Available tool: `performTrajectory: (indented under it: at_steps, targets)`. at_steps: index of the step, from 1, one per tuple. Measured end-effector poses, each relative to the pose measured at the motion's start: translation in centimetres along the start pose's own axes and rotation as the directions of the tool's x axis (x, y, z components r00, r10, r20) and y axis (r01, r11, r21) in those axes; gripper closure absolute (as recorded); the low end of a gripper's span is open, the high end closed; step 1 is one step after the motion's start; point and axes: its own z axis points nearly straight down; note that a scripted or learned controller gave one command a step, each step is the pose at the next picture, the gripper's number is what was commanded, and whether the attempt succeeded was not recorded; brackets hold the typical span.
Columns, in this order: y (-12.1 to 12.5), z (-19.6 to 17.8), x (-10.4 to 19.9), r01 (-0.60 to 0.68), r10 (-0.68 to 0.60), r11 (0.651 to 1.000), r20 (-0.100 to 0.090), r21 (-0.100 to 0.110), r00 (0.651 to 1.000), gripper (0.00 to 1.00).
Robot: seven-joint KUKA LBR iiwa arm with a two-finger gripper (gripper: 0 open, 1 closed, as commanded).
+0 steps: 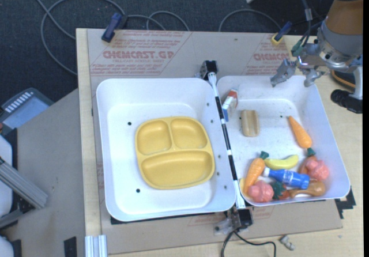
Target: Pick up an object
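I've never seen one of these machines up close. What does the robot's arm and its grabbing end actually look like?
The arm is a thick rounded tube, with a broad orange band above a pale grey wrist ring. Below the ring sits a silvery metal gripper with two short grey fingers pointing down over the right bin. Thin dark cables run alongside the arm, and a yellowish hose loops near its top.

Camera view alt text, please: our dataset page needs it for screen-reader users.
A robot gripper hangs open above the far rim of the right bin, holding nothing. That bin holds toy food: two carrots, a banana, a blue bottle and a tan block. The left bin holds a yellow divided plate.
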Motion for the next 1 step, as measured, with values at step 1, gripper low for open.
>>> performTrajectory:
  at_steps: [1]
  targets:
    - [-0.62, 13.46, 5.04, 0.000, 0.000, 1.000, 0.000, 0.000, 1.000, 0.00]
